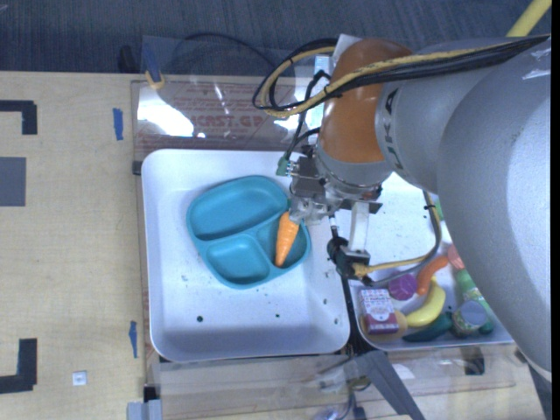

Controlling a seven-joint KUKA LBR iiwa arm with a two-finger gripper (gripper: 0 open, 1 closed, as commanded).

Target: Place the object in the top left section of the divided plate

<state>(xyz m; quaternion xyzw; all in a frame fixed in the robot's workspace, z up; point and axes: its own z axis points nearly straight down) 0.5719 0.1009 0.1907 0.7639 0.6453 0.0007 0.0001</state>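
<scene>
Over the blue divided plate (234, 230) in the left bin (175, 304), the claw (297, 213) hangs above an orange carrot (285, 238); its grip cannot be told.

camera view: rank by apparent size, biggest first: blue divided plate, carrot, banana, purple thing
1. blue divided plate
2. carrot and banana: look alike in size, and the banana is partly hidden, so not ranked
3. purple thing, smallest
</scene>
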